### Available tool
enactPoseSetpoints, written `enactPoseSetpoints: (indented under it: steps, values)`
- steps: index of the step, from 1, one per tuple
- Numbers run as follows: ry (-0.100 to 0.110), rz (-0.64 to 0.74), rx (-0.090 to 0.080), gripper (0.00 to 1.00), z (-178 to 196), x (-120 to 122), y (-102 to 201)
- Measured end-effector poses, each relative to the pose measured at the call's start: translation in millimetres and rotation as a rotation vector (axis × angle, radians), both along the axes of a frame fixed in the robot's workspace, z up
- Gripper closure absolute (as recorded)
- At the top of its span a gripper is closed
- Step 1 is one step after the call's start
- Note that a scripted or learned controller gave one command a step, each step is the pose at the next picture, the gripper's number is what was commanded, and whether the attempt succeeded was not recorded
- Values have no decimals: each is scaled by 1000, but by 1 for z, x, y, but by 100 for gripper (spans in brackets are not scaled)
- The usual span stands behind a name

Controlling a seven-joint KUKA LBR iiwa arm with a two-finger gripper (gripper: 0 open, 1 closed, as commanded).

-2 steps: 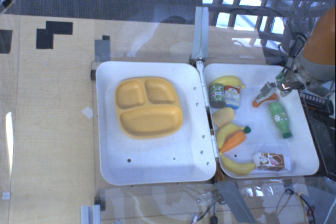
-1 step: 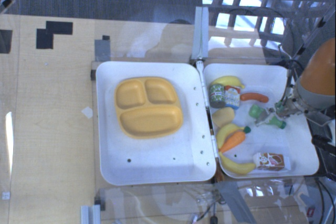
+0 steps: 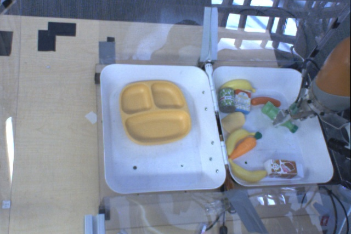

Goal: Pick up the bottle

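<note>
While the gripper [image 3: 289, 116] hangs low at the right-hand bin [image 3: 315, 142], its fingers sit right around the green bottle [image 3: 272, 112] in the bin's upper right part; can't tell if they're actually clamped on it.

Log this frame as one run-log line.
stage: reaching | gripper low in right bin | bottle lying beside it, grasp unconfirmed | tray in left bin

Honestly nothing here is readable. The can [image 3: 226, 99] and the little jar [image 3: 243, 101] both have printed labels, and the carton [image 3: 282, 168] has some brown and white artwork on it, but all of it is too small and blurry to make out.
</note>
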State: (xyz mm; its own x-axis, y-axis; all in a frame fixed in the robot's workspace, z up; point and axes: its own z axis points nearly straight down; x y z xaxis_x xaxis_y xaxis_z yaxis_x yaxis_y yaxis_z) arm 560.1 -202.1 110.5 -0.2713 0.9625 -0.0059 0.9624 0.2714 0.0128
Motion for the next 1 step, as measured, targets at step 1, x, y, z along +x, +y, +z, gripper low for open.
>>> enactPoseSetpoints:
  steps: [1]
  values:
    - [7, 7, 2, 100, 105, 5, 129]
